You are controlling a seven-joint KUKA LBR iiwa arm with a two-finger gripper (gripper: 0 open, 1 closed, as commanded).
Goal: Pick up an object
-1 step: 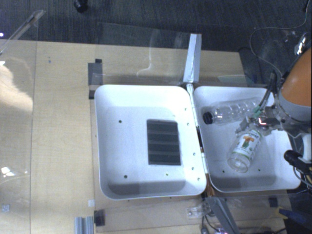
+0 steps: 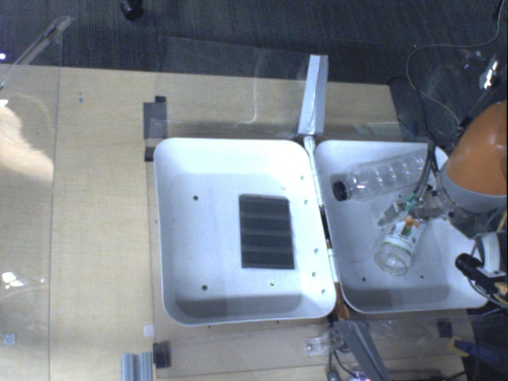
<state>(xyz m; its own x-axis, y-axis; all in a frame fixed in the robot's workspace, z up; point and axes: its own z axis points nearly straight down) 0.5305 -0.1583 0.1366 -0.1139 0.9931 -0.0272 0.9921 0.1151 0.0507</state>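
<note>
Overhead slanted view over both bins (image 2: 163, 213)

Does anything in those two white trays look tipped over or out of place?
Mildly. Both see-through containers in the right bin lie tipped over: a clear bottle on its side, and a small clear jar tilted below it. The dark ridged pad in the left bin lies flat.

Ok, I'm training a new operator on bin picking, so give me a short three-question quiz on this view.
1. True or false: the dark ribbed pad lies in the left bin.
2. Which bin holds the clear plastic bottle with the black cap? A) left B) right
3. Fill in: the small clear jar lies in the ___ bin, just below the hand.

Key: 1 true; 2 B, the right bin; 3 right.
</note>
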